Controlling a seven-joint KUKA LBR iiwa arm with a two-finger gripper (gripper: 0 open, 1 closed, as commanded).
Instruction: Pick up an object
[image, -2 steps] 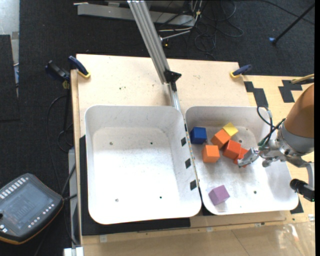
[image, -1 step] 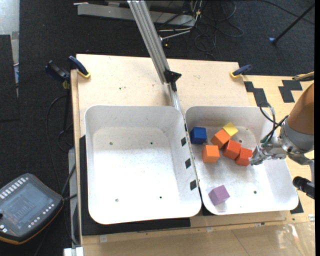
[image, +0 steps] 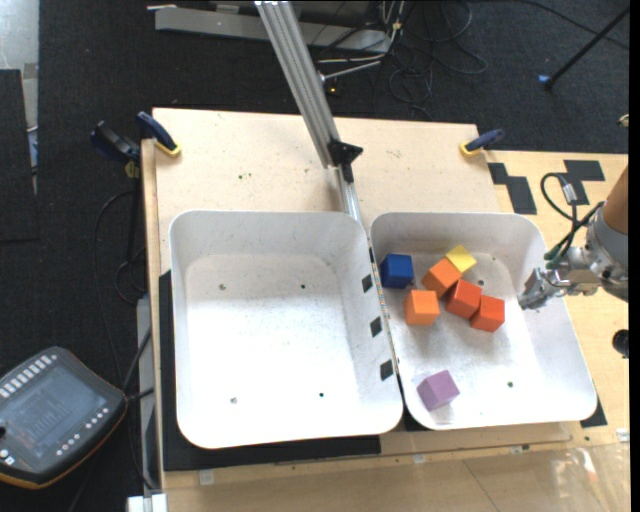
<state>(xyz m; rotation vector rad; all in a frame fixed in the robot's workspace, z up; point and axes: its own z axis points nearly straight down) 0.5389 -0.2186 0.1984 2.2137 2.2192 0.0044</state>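
The right bin (image: 560, 385) holds several cubes. A blue cube (image: 397, 270) lies near its left wall, with a yellow cube (image: 460, 260) further back. Two orange cubes (image: 440, 276) (image: 422, 307) and two red-orange cubes (image: 464, 298) (image: 488, 313) cluster in the middle. A purple cube (image: 437, 389) sits alone toward the front. My gripper (image: 532, 293) hangs at the bin's right wall, just right of the red-orange cubes, apart from them. Nothing shows between its fingers.
The left bin (image: 200, 300) stands beside the right one. A slanted metal pole (image: 305, 90) crosses above the back of the bench. Clamps (image: 160, 135) (image: 482, 142) mark the board's rear corners. A teach pendant (image: 50, 415) lies at the lower left.
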